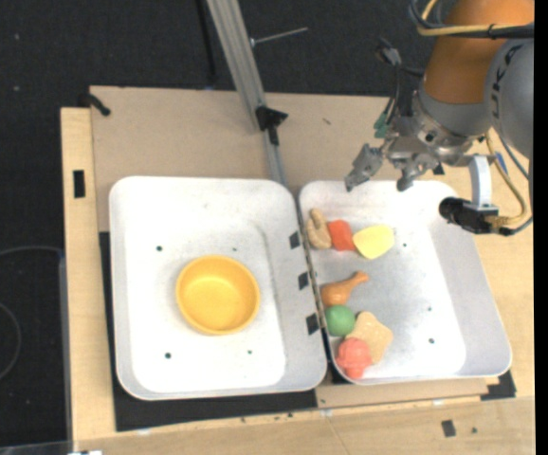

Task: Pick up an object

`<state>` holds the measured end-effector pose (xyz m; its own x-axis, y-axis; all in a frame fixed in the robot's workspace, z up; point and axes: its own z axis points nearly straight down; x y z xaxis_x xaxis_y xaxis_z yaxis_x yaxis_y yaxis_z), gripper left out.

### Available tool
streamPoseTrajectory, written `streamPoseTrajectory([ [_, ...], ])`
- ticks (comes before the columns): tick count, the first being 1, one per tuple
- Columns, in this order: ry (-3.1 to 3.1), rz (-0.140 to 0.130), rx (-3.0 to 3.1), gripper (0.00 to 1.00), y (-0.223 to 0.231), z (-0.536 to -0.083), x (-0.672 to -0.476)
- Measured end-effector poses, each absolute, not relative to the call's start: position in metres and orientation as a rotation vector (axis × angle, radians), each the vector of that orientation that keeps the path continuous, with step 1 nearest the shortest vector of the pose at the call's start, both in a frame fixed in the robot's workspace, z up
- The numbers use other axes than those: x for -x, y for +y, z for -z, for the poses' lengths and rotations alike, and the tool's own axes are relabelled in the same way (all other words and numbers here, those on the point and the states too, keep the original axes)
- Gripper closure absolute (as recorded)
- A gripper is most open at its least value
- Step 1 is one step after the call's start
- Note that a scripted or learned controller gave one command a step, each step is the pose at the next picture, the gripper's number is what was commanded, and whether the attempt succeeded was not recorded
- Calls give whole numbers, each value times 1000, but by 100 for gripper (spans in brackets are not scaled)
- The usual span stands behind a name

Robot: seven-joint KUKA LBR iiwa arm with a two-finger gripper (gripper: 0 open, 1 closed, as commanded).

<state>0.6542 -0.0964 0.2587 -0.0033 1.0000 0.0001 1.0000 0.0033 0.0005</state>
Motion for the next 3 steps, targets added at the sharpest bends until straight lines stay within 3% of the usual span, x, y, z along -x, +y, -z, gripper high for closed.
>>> streamPoseTrajectory([
  [1, 2225, 0, -2217, 0, -96, -259, -654],
  [3, 2222, 9, -2224, 0, -100, -153, -653],
])
